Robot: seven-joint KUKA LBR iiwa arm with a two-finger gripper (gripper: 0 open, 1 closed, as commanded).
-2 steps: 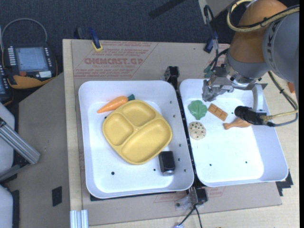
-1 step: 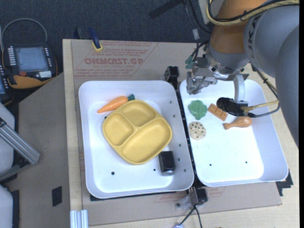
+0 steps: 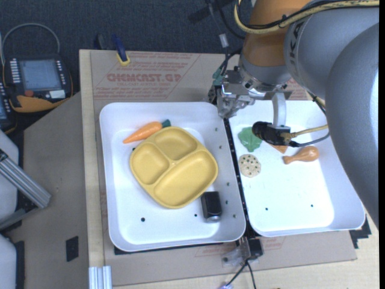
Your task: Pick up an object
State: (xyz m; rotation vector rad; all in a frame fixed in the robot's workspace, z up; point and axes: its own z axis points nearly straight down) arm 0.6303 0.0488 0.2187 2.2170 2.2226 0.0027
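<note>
My gripper [image 3: 227, 107] hangs over the far end of the wall between the two bins, with nothing visibly held. In the right bin [image 3: 301, 215] a green leaf-shaped piece [image 3: 248, 139] lies just right of the gripper. Nearer the front lie a round speckled cookie [image 3: 249, 165] and, further right, a tan drumstick [image 3: 301, 156]. The left bin [image 3: 114, 179] holds an orange carrot [image 3: 143, 131], a yellow divided plate [image 3: 174, 166] and a small black block [image 3: 210, 205].
The grey arm with its orange band fills the upper right and overhangs the right bin's far side. A cardboard sheet [image 3: 150, 71] lies under the bins. A pendant with a screen [image 3: 37, 77] sits at the far left.
</note>
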